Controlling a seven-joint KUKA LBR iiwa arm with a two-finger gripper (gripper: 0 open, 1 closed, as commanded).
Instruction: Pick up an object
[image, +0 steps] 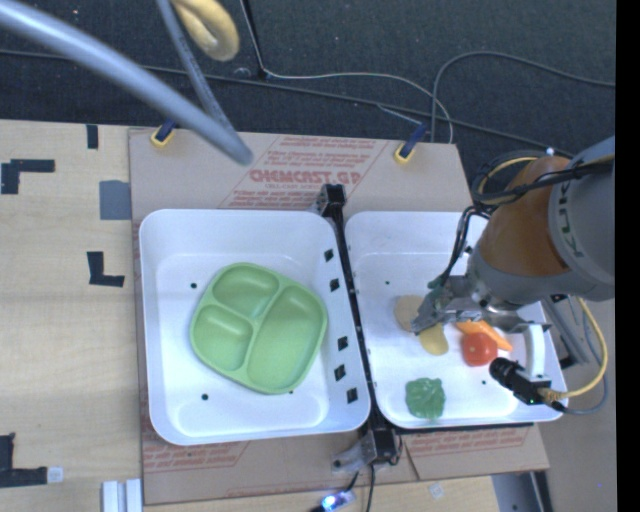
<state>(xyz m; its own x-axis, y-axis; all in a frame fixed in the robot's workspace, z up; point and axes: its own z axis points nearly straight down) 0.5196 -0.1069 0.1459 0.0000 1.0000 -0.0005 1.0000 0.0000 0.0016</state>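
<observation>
My gripper (432, 315) is low in the right bin (385, 240), its dark fingers down at a pale yellow object (420, 325) near the bin's middle. Whether that object sits between the fingers is hidden by the wrist. Just right of it lie an orange-red tomato-like item (479, 347) and an orange piece (482, 328). A green broccoli-like lump (425, 397) rests near the bin's front wall. The grey arm with its orange band (525, 235) comes in from the right.
The left bin (160, 300) holds a green divided plate (260, 327), lying tilted. A black divider strip (345, 300) runs between the bins. Cables loop behind and to the right of the right bin.
</observation>
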